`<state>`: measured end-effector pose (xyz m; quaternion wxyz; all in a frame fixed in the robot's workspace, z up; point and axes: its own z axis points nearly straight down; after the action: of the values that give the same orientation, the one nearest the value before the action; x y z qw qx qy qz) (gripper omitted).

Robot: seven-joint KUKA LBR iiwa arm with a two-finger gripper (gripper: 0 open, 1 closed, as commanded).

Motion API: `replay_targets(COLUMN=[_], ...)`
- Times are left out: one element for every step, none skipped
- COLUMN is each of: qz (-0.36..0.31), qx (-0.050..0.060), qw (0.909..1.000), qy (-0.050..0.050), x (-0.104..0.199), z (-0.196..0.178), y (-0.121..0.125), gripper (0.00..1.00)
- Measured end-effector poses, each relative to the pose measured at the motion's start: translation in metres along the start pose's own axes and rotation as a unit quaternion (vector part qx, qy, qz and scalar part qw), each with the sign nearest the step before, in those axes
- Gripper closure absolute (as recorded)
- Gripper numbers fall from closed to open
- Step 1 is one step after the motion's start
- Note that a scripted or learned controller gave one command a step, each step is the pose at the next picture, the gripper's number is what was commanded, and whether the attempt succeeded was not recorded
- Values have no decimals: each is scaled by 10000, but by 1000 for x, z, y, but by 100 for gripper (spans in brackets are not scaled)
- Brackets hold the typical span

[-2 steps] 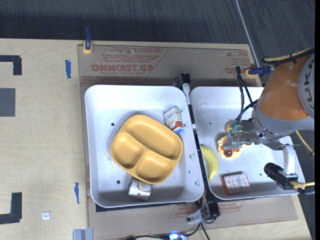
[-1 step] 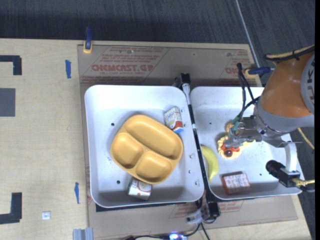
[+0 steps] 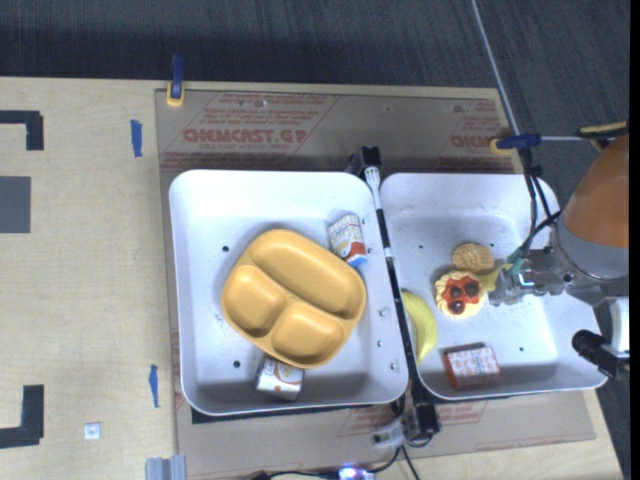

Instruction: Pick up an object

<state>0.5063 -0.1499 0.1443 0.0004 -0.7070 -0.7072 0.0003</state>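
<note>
The gripper (image 3: 508, 286) hangs low in the right bin (image 3: 560, 363), just beside the pizza toy (image 3: 459, 293) and the cookie (image 3: 473, 257) — its opening cannot be told. The two sit touching, so a close could nudge one aside — or catch both.

Two shallow white bins stand side by side: the left bin (image 3: 190, 268) and the right bin (image 3: 560, 348). The left bin holds three items: one yellow divided tray (image 3: 292, 296), one small carton (image 3: 346, 236) at the tray's upper right edge, and one small can (image 3: 280, 378) at its lower edge. The right bin holds four items: one cookie-like piece (image 3: 473, 257), one round yellow piece with red spots (image 3: 458, 293), one banana (image 3: 420, 323) and one small red-brown box (image 3: 471, 364).
</note>
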Motion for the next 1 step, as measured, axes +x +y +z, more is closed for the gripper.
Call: replay_targets(qz=[-1], qx=[-5], qw=[10000], qy=[-2], x=[39], z=[49], y=[23], gripper=[100])
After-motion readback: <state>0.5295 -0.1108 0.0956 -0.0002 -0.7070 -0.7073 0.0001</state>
